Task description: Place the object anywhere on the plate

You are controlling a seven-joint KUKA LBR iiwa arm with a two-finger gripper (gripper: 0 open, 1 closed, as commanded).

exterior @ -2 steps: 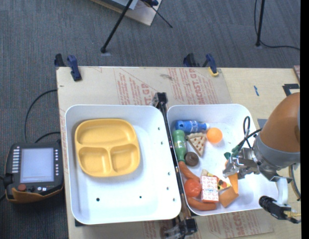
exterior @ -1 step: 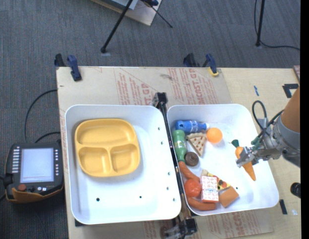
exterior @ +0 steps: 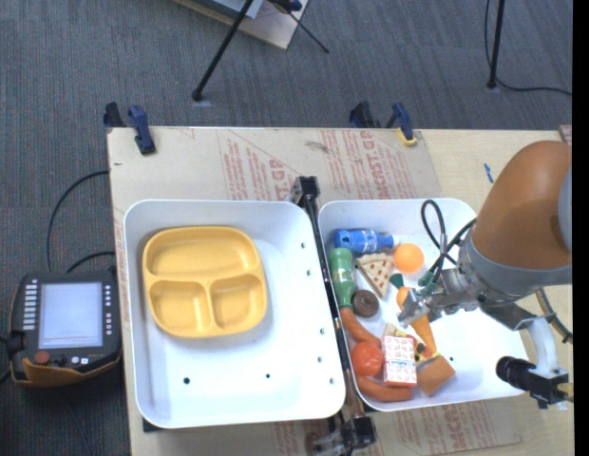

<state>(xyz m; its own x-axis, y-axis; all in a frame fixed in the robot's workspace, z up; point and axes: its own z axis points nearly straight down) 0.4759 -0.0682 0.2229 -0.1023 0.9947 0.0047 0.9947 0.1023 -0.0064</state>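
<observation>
A yellow plate (exterior: pixel 206 280) with three compartments lies in the left white bin (exterior: pixel 161 388). The right bin (exterior: pixel 484 359) holds a heap of toy food. My gripper (exterior: pixel 414 310) hangs low over the middle of that heap. It is right above an orange carrot-like piece (exterior: pixel 424 334) and beside a small orange bit (exterior: pixel 403 295). The wrist hides whatever lies directly under it. Nothing visibly hangs from the gripper.
Also in the right bin: a blue bottle (exterior: pixel 361 240), a green piece (exterior: pixel 342 269), a sandwich wedge (exterior: pixel 375 275), an orange ball (exterior: pixel 408 256), a brown disc (exterior: pixel 365 303), a red tomato (exterior: pixel 367 357) and a pink carton (exterior: pixel 400 360). A pendant (exterior: pixel 65 326) lies left of the bench.
</observation>
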